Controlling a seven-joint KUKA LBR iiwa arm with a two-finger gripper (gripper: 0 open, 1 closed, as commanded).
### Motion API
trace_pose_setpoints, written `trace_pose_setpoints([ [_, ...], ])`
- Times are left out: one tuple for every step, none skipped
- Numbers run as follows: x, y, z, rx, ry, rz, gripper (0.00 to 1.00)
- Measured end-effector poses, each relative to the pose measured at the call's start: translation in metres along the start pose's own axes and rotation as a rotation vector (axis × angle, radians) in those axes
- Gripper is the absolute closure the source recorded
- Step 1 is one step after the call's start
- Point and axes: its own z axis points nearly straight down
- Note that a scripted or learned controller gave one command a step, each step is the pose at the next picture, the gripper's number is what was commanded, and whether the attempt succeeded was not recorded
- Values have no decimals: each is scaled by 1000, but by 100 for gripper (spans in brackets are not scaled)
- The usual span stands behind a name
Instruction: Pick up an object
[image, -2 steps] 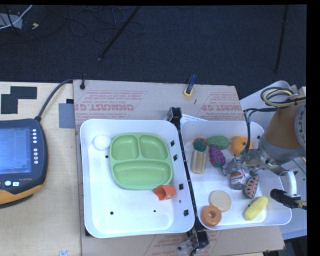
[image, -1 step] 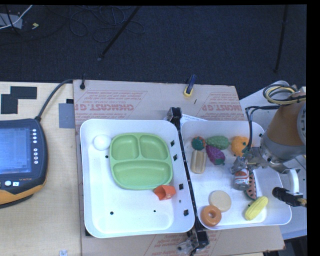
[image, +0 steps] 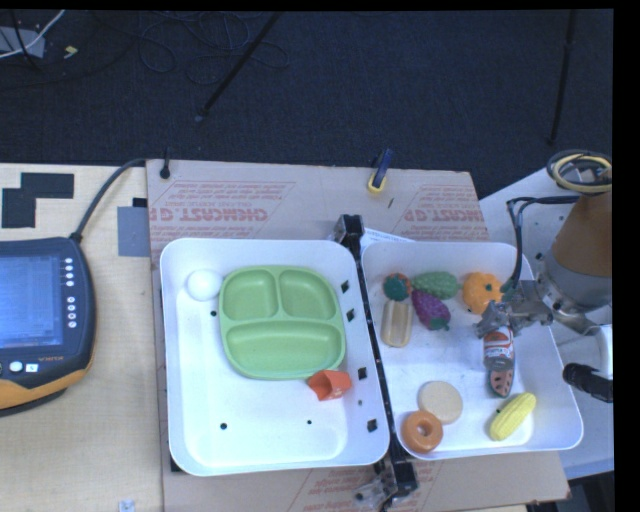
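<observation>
- Red-and-grey toy (image: 498, 366): elongated, lying lengthwise on the floor of the right-hand bin (image: 462, 352), near its right wall, directly under the gripper.
- Gripper (image: 497, 323): low over the toy's upper end, touching it or just above it; open or closed cannot be told from this slant; no clear hold on the toy.
- Arm (image: 585, 250): grey with orange band, reaching in from the view's right edge over the bin's right wall.
- Orange fruit (image: 480, 291): just up and left of the gripper, near the far wall.
- Green vegetable (image: 436, 283) and purple piece (image: 430, 308): side by side left of the fruit; a teal piece (image: 397, 287) and beige block (image: 397, 323) by the inner wall.
- Yellow corn (image: 512, 415): just below the toy, tilted, near the front right corner.
- Round biscuit (image: 440, 401) and orange ring (image: 422, 431): touching or nearly so, at the front left of the same bin.
- Left-hand bin (image: 250, 425): holds a green divided plate (image: 282, 322), a white ball (image: 203, 284) at its far left corner, and a small orange-red piece (image: 330, 383) at the plate's lower right edge.
- Cardboard sheet (image: 250, 205): under both bins.
- Screen pendant (image: 35, 320): on the bench, well apart at far left.
</observation>
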Motion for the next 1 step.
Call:
trace_pose_setpoints([
  [-2,-1,-41,-1,0,-3,100],
])
